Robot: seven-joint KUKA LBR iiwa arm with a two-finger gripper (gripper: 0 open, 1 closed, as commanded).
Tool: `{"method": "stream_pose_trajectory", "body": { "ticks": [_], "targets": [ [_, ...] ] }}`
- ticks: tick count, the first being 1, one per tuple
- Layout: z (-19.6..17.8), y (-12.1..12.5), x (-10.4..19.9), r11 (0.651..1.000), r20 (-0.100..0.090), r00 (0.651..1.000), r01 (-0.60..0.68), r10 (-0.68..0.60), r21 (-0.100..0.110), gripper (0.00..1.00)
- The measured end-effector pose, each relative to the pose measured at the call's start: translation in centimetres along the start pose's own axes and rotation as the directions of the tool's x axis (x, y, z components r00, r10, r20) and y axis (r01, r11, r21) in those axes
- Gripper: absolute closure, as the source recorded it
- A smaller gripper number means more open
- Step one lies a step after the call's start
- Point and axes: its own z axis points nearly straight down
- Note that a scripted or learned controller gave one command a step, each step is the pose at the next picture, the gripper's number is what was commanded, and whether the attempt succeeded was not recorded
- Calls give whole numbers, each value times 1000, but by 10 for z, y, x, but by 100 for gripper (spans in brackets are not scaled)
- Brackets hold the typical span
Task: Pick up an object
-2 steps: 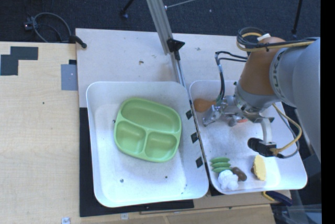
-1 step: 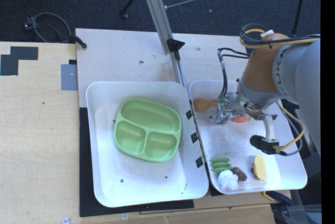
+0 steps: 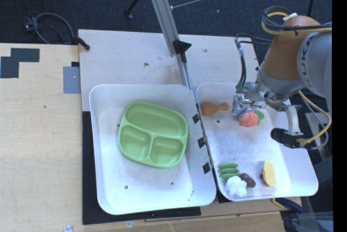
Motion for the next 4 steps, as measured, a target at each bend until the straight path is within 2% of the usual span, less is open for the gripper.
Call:
{"method": "stream_pose_trajectory", "body": {
  "ticks": [1,2,4],
  "targets": [
    [-56,-9,0,1000,0,1000,2,-2,1,100],
    [-84,-8,-2,1000,0,1000,1,-1,3,100],
    [-56,-32,101,1000,-3,1000,6,-6,10,100]
  ]
}}
